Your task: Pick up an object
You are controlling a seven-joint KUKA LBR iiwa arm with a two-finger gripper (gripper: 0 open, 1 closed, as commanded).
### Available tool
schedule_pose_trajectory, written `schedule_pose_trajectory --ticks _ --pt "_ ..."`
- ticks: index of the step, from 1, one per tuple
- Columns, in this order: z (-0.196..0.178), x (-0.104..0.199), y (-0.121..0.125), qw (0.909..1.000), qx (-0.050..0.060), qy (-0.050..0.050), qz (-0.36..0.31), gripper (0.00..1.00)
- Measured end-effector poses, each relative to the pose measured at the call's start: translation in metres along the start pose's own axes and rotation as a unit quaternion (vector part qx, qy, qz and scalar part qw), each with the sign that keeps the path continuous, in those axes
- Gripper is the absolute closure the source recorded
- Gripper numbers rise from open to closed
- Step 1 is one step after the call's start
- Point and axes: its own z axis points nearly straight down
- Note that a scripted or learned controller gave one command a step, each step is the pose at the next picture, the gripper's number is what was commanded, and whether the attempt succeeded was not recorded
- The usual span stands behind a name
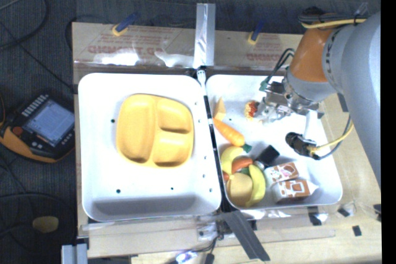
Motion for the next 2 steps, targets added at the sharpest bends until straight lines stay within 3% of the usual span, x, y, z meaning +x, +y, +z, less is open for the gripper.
schedule_pose_trajectory --ticks 1,2 --pt "0.029 0.033 0.001 0.9991 -0.009 -0.003 -0.042 1.00" --pt "0.029 0.031 0.031 0.9989 -0.010 0.001 -0.045 1.00"
